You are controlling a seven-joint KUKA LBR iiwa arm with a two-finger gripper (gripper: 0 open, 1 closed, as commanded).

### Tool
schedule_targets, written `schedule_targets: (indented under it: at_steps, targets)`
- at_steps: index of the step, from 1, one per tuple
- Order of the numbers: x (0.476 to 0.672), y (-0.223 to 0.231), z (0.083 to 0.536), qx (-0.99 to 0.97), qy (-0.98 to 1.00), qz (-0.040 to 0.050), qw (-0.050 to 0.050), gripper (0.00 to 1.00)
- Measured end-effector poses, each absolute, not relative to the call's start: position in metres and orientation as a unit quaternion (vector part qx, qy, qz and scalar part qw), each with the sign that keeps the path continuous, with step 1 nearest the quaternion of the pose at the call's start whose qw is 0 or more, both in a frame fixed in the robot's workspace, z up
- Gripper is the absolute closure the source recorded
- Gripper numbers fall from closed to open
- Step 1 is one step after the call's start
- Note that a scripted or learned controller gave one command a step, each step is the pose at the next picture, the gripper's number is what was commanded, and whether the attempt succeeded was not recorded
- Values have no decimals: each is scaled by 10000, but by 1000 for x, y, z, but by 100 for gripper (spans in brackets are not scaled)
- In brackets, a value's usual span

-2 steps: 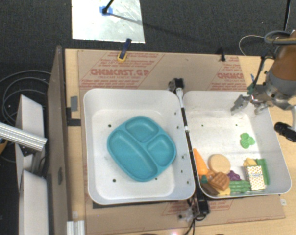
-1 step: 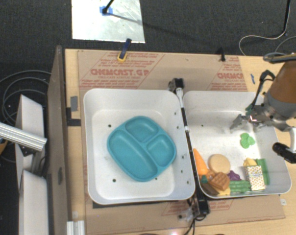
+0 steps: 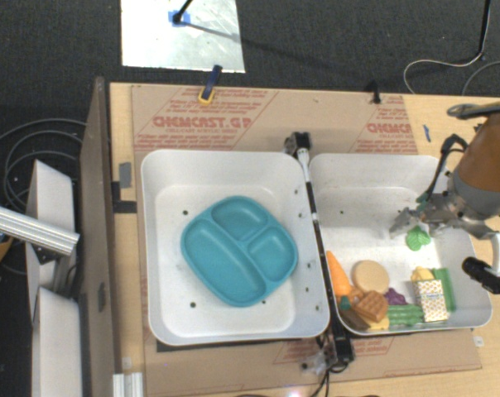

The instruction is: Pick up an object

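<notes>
My gripper (image 3: 411,221) hangs over the middle of the right bin (image 3: 358,184), and the arm comes in from the right. A small round green object (image 3: 417,240) lies right below and in front of the gripper, close to it or touching it; I cannot tell whether it is gripped. Toy foods are piled along the bin's front wall: an orange carrot (image 3: 338,273), a round tan cookie (image 3: 370,275), a brown waffle (image 3: 371,306), a purple piece (image 3: 393,295), green pieces (image 3: 403,313) and a pale patterned box (image 3: 432,298).
The left bin (image 3: 163,222) holds a teal divided plate (image 3: 238,250). A black divider rail (image 3: 310,201) runs between the two bins. Bare floor shows in the back half of the right bin.
</notes>
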State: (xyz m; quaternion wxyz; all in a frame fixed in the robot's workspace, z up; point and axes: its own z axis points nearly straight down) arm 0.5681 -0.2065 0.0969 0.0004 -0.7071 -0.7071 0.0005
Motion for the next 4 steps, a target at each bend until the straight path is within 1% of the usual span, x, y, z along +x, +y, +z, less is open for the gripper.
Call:
schedule_targets:
  at_steps: [1,2,3,4]
  targets:
    - [571,-207,109,-7066,-7076,-12,-19,100]
    - [571,-206,108,-7066,-7077,-12,-17,0]
    - [575,-206,83,-7057,-7085,1,-7,0]
    - [577,-207,96,-7063,-7079,-16,-23,100]
